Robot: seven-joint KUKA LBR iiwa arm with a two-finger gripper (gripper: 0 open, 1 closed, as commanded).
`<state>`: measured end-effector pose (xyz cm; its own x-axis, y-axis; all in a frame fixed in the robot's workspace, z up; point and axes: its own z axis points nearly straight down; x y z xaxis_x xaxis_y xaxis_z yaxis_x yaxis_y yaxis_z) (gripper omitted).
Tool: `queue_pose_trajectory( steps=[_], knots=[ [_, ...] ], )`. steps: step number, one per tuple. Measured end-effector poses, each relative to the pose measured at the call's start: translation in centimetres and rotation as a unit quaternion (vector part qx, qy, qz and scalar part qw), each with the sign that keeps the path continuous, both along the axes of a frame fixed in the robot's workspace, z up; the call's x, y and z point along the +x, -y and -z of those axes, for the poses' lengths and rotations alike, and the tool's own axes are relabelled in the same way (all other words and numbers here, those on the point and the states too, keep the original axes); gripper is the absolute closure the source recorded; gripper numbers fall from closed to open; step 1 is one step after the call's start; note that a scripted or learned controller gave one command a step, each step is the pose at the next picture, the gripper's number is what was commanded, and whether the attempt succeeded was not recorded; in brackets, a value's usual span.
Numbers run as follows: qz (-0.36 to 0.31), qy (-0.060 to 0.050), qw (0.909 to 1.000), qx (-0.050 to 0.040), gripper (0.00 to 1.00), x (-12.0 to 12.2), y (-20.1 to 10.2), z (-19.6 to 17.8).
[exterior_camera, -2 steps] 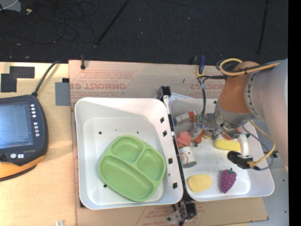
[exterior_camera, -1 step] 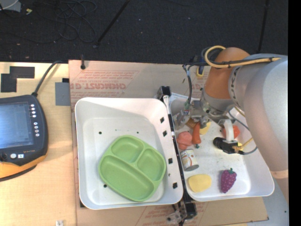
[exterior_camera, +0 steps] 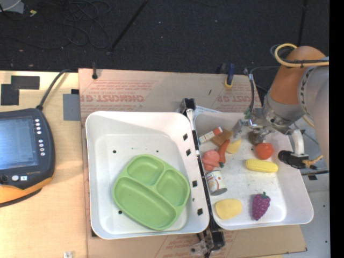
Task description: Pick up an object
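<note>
— Where, then, is the tool?
— At the far side of the right bin (exterior_camera: 301, 208), the tool (exterior_camera: 252, 130) hangs from the grey arm (exterior_camera: 293, 90), just beside a red tomato (exterior_camera: 264, 151). Whether it is parted or closed cannot be told, and nothing is seen gripped in it.
— And the objects around it?
— All lie in the right bin: a yellow corn cob (exterior_camera: 262, 166) next to the tomato, purple grapes (exterior_camera: 260, 205) and a yellow lemon (exterior_camera: 228, 208) nearer the front, a small can (exterior_camera: 215, 181) and a pink piece (exterior_camera: 210, 158) by the dividing wall.
— The left bin?
— The left bin (exterior_camera: 107, 128) holds a green divided plate (exterior_camera: 150, 191). A tablet (exterior_camera: 24, 147) rests on the surface at far left.
</note>
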<state>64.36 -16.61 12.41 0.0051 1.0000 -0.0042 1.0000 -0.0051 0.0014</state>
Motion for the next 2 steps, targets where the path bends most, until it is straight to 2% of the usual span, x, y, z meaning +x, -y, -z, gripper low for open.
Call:
queue_pose_trajectory(
  steps=[1, 2],
  knots=[
    [-0.005, 0.001, 0.9999, 0.0099, 0.00, -6.3, 2.5, 0.8],
    [-0.003, -0.006, 1.0000, 0.0054, 0.00, -15.5, -3.8, 0.6]
  ],
)
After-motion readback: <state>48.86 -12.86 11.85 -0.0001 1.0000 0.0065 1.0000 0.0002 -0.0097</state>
